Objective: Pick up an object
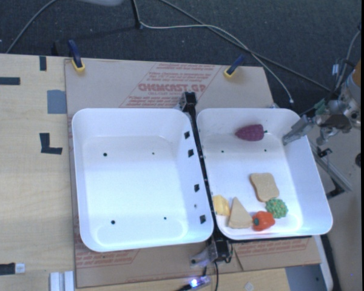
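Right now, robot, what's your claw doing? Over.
Gripper at right bin's far right rim, holding nothing. Purple toy nearest. Nothing blocking it.

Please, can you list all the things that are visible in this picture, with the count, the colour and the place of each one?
White bins: 2, white, side by side on the bench.
Purple toy food: 1, dark purple, far part of the right bin.
Toy bread slice: 1, tan, right bin, nearer the front.
Toy broccoli: 1, green, front of the right bin.
Toy tomato: 1, red, front of the right bin, beside the broccoli.
Toy wedge: 1, beige, front of the right bin.
Yellow toy piece: 1, yellow, front left of the right bin.
Clamps: 2, yellow and blue, far edge of the cardboard sheet.
Gripper: 1, grey, over the right bin's right rim.
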`<state>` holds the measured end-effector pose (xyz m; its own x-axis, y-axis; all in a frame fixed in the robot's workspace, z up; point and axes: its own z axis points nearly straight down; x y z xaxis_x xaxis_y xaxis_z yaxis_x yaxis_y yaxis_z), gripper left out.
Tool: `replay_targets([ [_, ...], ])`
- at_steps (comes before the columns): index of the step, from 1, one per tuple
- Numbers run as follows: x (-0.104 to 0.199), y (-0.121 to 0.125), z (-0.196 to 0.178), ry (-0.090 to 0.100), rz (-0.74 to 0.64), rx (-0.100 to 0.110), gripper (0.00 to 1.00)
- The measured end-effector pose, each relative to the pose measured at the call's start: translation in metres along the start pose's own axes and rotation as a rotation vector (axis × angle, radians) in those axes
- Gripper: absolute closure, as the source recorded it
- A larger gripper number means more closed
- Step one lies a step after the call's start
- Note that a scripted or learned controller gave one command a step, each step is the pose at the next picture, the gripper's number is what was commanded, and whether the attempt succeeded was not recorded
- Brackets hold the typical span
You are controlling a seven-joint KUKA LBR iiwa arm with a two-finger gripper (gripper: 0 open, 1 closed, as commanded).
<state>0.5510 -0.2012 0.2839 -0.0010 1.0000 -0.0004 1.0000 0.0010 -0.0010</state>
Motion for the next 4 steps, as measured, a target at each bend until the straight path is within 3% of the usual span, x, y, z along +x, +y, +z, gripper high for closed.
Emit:
replay_targets([
  [1, 0.037, 0.01, 0.138, 0.005, -0.003, 0.014, 0.0],
  [2, 0.066, -0.023, 0.199, -0.006, 0.001, -0.008, 0.0],
  [3, 0.075, -0.029, 0.195, -0.008, 0.001, -0.016, 0.0],
  [4, 0.071, -0.064, 0.196, -0.005, 0.001, -0.014, 0.0],
])
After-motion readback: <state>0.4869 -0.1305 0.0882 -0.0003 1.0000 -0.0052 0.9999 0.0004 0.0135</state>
